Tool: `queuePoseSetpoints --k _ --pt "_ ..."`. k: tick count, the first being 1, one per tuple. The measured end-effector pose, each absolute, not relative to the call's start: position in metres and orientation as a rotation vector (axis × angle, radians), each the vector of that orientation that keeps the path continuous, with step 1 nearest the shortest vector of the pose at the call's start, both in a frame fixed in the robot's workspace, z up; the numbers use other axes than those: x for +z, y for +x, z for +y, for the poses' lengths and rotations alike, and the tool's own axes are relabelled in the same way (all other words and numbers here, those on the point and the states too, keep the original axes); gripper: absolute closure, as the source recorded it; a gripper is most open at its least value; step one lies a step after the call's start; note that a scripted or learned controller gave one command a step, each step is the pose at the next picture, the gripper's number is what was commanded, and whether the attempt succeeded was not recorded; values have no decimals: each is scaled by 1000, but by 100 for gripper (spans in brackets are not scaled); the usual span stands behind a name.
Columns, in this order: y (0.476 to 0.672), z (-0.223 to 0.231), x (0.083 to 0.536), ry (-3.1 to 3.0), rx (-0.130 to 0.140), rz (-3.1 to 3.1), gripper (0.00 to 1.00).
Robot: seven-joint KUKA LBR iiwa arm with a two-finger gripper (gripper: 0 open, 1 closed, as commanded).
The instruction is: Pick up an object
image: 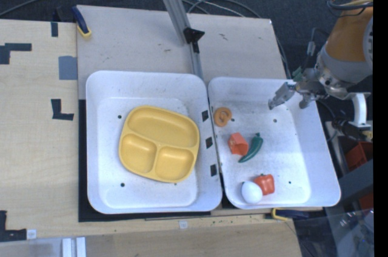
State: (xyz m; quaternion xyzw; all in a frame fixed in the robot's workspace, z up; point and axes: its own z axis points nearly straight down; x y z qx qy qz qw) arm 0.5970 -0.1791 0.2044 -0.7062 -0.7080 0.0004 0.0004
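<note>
We begin with the table (151,37), a pale board that carries two shallow white bins side by side. The left bin (100,128) holds a yellow divided tray (159,143) with three compartments, lying flat and well apart from everything we might pick. The right bin (309,153) holds the small things. The arm (348,37) reaches in from the right, its orange band showing above the wrist, and the end effector (290,96) hangs over the upper right part of the right bin, near the rim. We cannot tell from this view whether it is released or clenched, and we see nothing held in it.

The candidates lie lower and further left in that bin. A green pepper (252,148) lies at a slant near the middle, just beside an orange-red block (238,143) on its left. Above them, near the divider between the bins, sits a small tan round piece (222,117). Near the bottom rim a white egg (251,191) touches a red-orange vegetable (265,183).

We judge the task not yet begun in earnest. To do it well, we would choose the tan round piece, since it stands alone, though it is close to the wall. The pepper is nearer, but its neighbour crowds one side, so we would close across its narrow width.
</note>
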Motion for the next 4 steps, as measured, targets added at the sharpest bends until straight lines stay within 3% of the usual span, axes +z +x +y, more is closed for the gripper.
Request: queuePoseSetpoints --k 1,3,4 --pt "597 -179 204 -2218 1 -2224 0" --pt "594 -171 92 -2215 9 -2219 0" --pt "594 -171 88 -2219 4 -2224 0"
